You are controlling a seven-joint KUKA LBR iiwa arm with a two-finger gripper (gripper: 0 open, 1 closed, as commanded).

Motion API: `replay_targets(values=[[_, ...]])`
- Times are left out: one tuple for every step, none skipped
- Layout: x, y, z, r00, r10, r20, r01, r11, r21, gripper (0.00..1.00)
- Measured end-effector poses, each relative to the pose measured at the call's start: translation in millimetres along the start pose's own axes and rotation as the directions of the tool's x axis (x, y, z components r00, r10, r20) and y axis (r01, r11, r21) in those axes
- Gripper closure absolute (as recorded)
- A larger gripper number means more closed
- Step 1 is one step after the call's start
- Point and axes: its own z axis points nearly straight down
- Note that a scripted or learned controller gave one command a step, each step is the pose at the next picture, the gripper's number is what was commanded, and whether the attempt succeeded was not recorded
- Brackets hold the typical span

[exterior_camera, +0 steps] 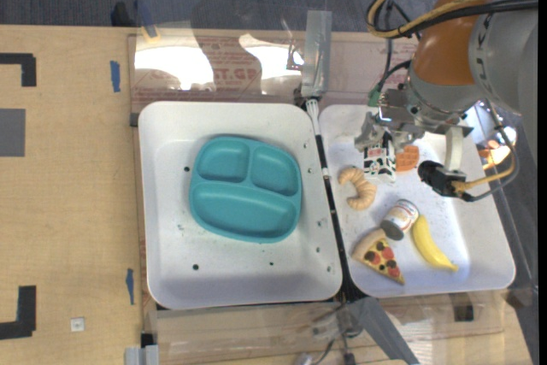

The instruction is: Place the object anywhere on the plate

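A teal divided plate [246, 188] lies in the left bin [162, 132]. In the right bin [487, 261], my gripper [378, 158] hangs low over the bin's upper left part. Just below it lies a tan croissant [359, 186]. A small orange object [408, 156] sits right beside the gripper on its right. I see nothing clearly held. Further down the bin are a pizza slice [379, 256], a small can [398, 218] and a yellow banana [431, 244].
The arm's orange band [453, 21] and cables [461, 179] hang over the right bin's upper half. A raised divider [323, 184] separates the two bins. A clear plastic sheet [222, 55] lies behind the left bin.
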Motion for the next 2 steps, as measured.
replay_targets(values=[[55, -30, 0, 0.992, -0.123, -0.001, 0.123, 0.992, 0.003, 1.00], [89, -16, 14, 0.994, -0.105, 0.012, 0.105, 0.994, -0.021, 1.00]])
